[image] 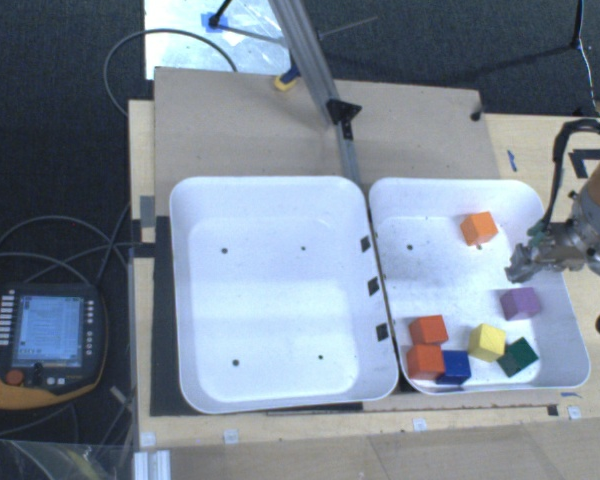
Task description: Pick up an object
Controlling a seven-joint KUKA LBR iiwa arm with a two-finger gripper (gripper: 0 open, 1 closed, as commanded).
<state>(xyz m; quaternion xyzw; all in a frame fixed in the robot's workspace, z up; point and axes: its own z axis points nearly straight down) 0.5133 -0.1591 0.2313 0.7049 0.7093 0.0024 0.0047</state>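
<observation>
The right bin point(420, 200) holds several small blocks. An orange block point(478, 228) lies near its far right. A purple block point(520, 303) sits by the right wall. Two orange-red blocks point(427, 344) are stacked close together at the front, beside a blue block point(455, 366), a yellow block point(486, 342) and a dark green block point(519, 356). My gripper point(525, 261) hangs over the right rim, just above the purple block and to the right of the orange one. Nothing shows between its tips.
The left bin point(270, 198) lies beside the right one. A slanted metal pole point(310, 48) crosses the back of the bench. A teach pendant point(42, 343) with cables rests on the floor at the left.
</observation>
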